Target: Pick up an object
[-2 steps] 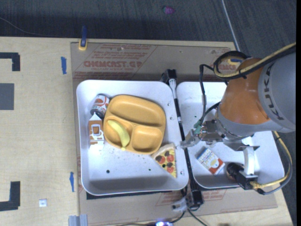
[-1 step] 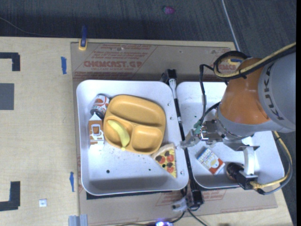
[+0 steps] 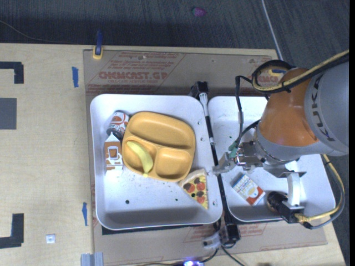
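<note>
Even overhead light, bright on the white bins (image 3: 100,148), mild glare. Far floor (image 3: 138,10) dim. Arm (image 3: 294,121) slightly soft; shadows faint.

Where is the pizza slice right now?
The pizza slice lies in the left bin, near its lower right corner in the camera view, just beside the yellow divided plate and close to the wall between the bins.

Two white bins (image 3: 100,165), one yellow divided plate (image 3: 161,143), one banana (image 3: 141,157), one pizza slice (image 3: 197,188), one can (image 3: 117,125), two small cartons (image 3: 112,154).
</note>
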`<control>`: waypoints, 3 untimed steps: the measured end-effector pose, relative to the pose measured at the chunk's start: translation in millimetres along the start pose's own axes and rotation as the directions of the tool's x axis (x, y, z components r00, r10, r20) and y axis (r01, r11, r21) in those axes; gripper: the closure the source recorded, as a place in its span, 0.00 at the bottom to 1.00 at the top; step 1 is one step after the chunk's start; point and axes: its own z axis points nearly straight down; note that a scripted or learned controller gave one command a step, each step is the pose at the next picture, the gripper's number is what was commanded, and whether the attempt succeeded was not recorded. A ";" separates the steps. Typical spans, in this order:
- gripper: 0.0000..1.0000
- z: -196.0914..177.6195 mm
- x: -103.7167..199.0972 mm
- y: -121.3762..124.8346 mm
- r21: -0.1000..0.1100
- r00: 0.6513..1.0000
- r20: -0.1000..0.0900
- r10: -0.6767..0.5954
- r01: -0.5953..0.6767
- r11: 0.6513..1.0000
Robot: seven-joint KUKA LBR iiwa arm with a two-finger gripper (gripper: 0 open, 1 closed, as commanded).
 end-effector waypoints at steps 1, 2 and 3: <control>0.00 0.0 0.0 0.0 0.000 1.000 0.000 0.000 0.000 1.000; 0.00 0.0 0.0 0.0 0.000 1.000 0.000 0.000 0.000 1.000; 0.00 0.0 0.0 0.0 0.000 1.000 0.000 0.000 0.000 1.000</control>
